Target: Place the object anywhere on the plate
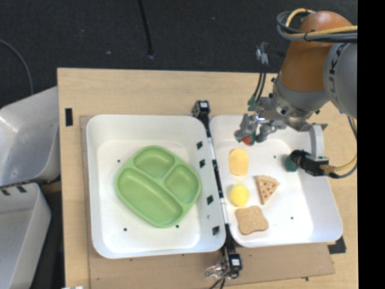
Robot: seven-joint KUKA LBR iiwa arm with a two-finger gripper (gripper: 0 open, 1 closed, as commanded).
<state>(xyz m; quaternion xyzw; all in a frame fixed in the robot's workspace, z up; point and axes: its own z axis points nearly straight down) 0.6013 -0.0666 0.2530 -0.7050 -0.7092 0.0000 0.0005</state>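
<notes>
**Gripper over the right bin, food below it**

Well, starting at the left, I see the left bin with the plate in it: green, rounded, split into three compartments, lying flat near the bin's middle. Black clips run down the divider where the two bins meet.

In the right bin the food sits in a loose cluster near the divider. A pale yellow oblong piece lies highest, a small yellow ball just below it, a slice of toast lowest, and a pizza wedge to their right. Which one counts as the object I cannot say.

The gripper hangs just above and slightly right of the oblong piece, apart from it. Its fingers are small and blurred against the bin's white rim, so I cannot tell whether they are spread or closed; nothing shows between them. The arm is cut off at the right edge.
</notes>
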